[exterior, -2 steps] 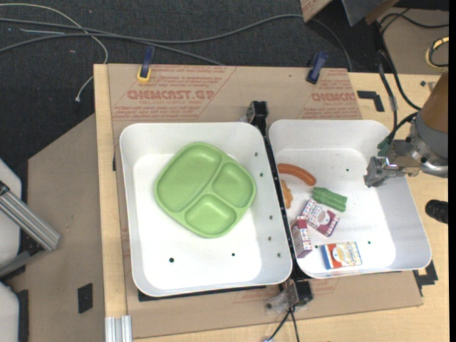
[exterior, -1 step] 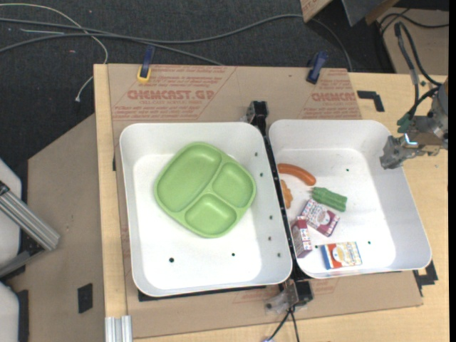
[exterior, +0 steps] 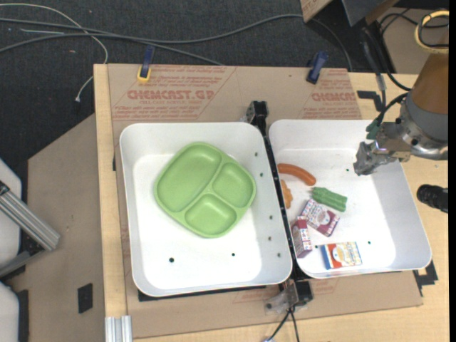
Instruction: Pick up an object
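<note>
Carton [exterior: 339, 254] near right bin [exterior: 417, 244] front; gripper [exterior: 365, 160] above bin, finger state unclear

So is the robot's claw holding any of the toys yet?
No, nothing sits between the fingers of the gripper. It hovers over bare floor in the right bin, apart from the orange hot dog and green pickle.

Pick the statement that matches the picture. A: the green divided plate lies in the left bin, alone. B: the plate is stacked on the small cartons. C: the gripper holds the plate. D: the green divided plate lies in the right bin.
A: the green divided plate rests flat on the floor of the left bin with nothing else in it, while the small cartons lie in the right bin, where the gripper hangs.
</note>
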Available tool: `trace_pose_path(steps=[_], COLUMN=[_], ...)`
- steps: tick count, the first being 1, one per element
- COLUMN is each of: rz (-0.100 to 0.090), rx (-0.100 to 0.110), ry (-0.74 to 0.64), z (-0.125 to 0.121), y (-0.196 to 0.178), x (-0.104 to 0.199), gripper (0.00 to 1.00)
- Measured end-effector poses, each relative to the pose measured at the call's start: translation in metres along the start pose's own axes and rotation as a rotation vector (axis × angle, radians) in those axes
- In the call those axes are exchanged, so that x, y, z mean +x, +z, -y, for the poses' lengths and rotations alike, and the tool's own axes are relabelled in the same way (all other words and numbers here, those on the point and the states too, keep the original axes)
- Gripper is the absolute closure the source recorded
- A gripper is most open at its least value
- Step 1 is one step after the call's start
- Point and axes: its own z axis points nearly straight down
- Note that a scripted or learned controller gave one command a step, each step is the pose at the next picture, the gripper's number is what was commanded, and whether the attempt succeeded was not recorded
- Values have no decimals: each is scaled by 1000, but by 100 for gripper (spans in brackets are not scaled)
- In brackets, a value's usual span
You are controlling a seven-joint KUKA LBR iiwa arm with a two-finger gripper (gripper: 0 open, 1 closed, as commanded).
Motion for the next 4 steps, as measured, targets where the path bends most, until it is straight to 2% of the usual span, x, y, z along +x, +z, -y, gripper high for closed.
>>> trace_pose_path(steps=[3,4], rz=[0,0], rx=[-2,2], ry=[-2,-2], z=[-6,13], y=[4,11], x=[154,208], gripper=[100,100])
